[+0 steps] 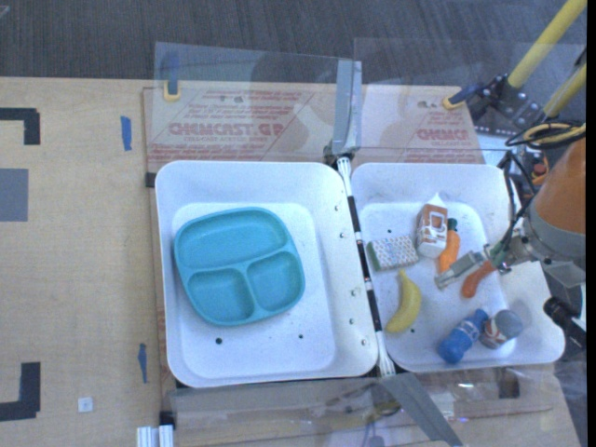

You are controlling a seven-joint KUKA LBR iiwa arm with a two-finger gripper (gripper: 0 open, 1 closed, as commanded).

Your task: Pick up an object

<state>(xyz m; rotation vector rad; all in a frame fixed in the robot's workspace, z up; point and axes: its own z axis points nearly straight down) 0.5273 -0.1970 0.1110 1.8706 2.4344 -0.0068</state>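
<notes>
Gripper point(484, 266) low in right white bin point(531, 189), over small orange carrot-shaped toys point(451, 250); finger state: cannot tell. Toys look light, rigid, slick plastic; pinch across narrow middle. Yellow plastic banana point(405, 303) at seven o'clock.

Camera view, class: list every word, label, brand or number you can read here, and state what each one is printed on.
"CHEMCAST", roughly, in red: repeated on the clear acrylic sheet behind the left bin; the smaller red lines around it are blurred.
The same red print on the sheet behind the right bin: too blurred to read.
Small carton in the right bin: printed face, too small to read.
Blue bottle: label unreadable.
</notes>
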